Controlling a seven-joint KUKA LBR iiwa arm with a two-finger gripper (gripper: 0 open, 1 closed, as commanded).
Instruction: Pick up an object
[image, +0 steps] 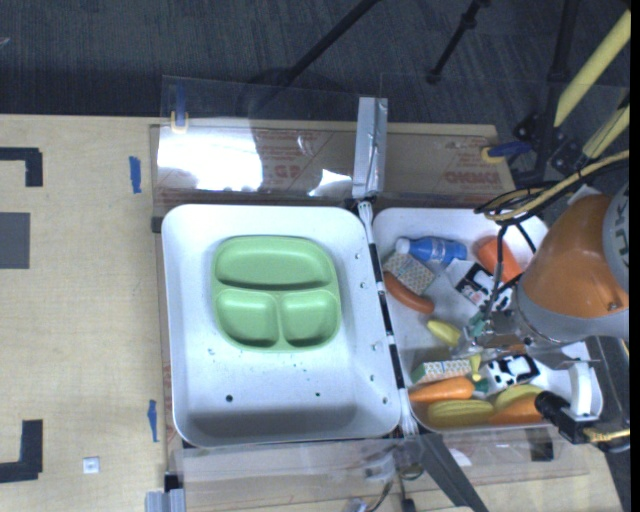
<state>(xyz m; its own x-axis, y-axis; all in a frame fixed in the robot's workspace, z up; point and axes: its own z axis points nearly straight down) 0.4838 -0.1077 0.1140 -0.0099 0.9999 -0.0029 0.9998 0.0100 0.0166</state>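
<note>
The right bin (560, 222) holds a pile of toy items: a blue bottle (437, 249), a grey textured block (405, 268), a red sausage (408, 292), a small yellow piece (443, 331), an orange carrot (441, 390) and a yellow banana (466, 410). My gripper (481, 340) hangs low over the middle of this bin, just right of the yellow piece and above the carrot. The orange-banded wrist (575, 265) covers the bin's right part. Nothing is seen held.
The left bin (190, 380) carries a green divided plate (275, 291). A black-and-white patterned item (515, 370) and a green piece (520, 396) lie by the gripper. An orange object (490, 255) sits at the back. A clear wall (370, 140) rises behind the bins.
</note>
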